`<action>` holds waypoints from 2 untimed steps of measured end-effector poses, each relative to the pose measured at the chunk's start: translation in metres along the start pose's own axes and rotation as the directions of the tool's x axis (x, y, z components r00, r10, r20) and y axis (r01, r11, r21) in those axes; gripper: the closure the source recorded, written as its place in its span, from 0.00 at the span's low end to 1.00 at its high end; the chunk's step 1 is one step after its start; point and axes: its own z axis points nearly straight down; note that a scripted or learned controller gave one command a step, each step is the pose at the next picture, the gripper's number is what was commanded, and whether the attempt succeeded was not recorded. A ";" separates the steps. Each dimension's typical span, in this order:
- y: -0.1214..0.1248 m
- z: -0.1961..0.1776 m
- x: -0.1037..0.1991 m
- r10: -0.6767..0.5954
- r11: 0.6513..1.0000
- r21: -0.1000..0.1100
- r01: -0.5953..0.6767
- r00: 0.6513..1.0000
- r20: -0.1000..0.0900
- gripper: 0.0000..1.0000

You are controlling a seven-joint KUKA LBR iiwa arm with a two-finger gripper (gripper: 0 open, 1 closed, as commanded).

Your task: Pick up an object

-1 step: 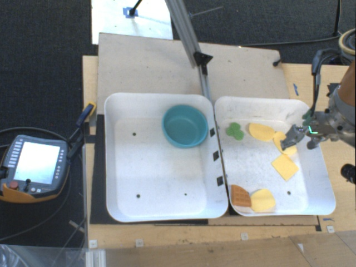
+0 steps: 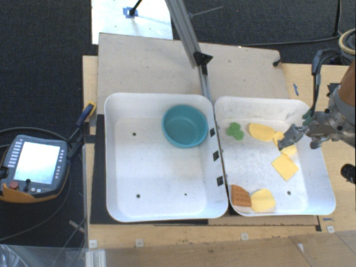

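Observation:
My gripper [image 2: 302, 141] hangs over the right edge of the right bin [image 2: 250, 168], its two fingers spread open with nothing between them. Its left fingertip [image 2: 288, 137] sits just above a small yellow piece [image 2: 289, 150]. A yellow square block [image 2: 285, 167] lies just below that. To the left of the gripper are a yellow oval [image 2: 261, 131] and a small green object [image 2: 235, 130]. A brown waffle-like piece [image 2: 240, 196] and a yellow lump [image 2: 263, 200] rest at the bin's front. A teal bowl [image 2: 184, 125] stands in the left bin [image 2: 150, 177].
A slanted metal pole [image 2: 186, 26] comes down to the back where the two bins meet. A teach pendant [image 2: 33, 166] lies on the floor at the left. A black cable [image 2: 316, 77] loops above the arm at the right.

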 end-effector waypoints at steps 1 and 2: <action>0.003 0.042 0.000 0.000 1.000 0.003 0.000 1.000 0.000 0.00; 0.005 0.085 -0.005 0.000 1.000 0.003 0.000 1.000 0.000 0.00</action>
